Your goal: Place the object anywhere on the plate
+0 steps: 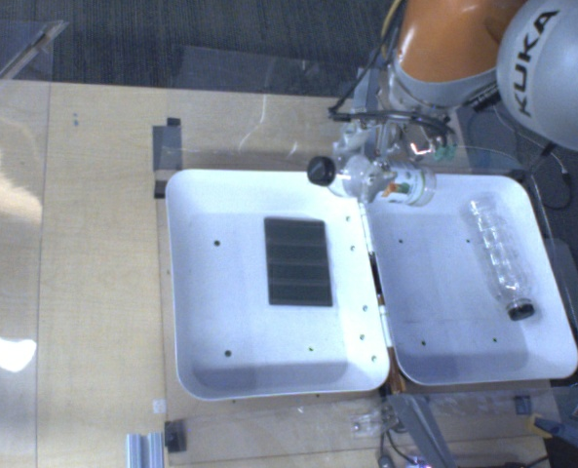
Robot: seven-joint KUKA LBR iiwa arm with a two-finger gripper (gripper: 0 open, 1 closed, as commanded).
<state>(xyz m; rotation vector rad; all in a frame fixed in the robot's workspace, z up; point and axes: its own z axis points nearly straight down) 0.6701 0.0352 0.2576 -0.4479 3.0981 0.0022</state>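
Note:
A dark rectangular plate (298, 261) lies flat in the middle of the left bin (206, 291). A clear plastic bottle (496, 252) with a black cap lies on its side along the right side of the right bin (444, 330), cap toward the front. My gripper (366, 178) hangs over the back rims where the two bins meet, behind and right of the plate and well left of the bottle. A black knob and a clear fitting stick out on either side of it.
The arm's orange band and grey body (464, 27) fill the upper right above the right bin's back edge. Black brackets (167, 154) sit at the left bin's back-left corner. Bare wooden bench (64, 261) stretches to the left.

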